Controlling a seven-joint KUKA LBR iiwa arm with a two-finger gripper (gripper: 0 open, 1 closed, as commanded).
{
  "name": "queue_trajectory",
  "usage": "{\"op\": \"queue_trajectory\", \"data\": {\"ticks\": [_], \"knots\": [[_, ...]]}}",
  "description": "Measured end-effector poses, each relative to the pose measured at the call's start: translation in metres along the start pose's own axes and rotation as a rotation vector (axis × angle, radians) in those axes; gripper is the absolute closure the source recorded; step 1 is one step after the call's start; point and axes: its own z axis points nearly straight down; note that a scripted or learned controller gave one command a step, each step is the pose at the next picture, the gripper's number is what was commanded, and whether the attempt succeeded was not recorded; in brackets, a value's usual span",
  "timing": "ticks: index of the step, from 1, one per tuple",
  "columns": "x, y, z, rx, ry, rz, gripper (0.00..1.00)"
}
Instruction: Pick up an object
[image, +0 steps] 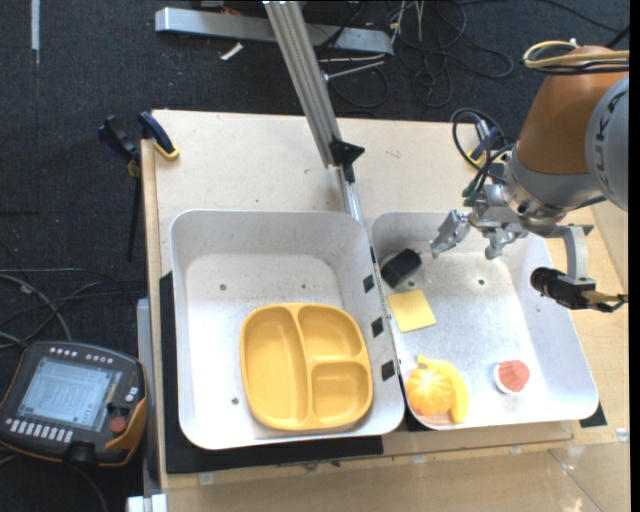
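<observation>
From my overhead camera I see the counter (250, 150) carrying two shallow white bins side by side. The left bin (200, 250) holds a yellow divided plate (305, 367), lying flat in its near half with three compartments facing up. The right bin (545, 350) has the loose objects: a small black block (401, 266) near its far left corner, a pale yellow square card (412, 310) lying flat just beside and nearer than that block, an orange-and-yellow soft lump (437, 390) at the near left corner, and a small red-and-white round piece (512, 376) to the right of the lump, apart from it. The arm (570, 130) comes in from the right, its orange band above the wrist, and the gripper (470, 235) hangs over the far part of the right bin, just right of the black block and apart from it. Its two fingers look spread open with bare bin floor showing between them, and I see nothing held there. A teach pendant (70, 400) sits on the floor at the lower left.
</observation>
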Motion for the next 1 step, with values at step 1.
{"op": "queue_trajectory", "data": {"ticks": [1], "knots": [[0.0,0.0,-0.0001,0.0,0.0,0.001,0.0]]}}
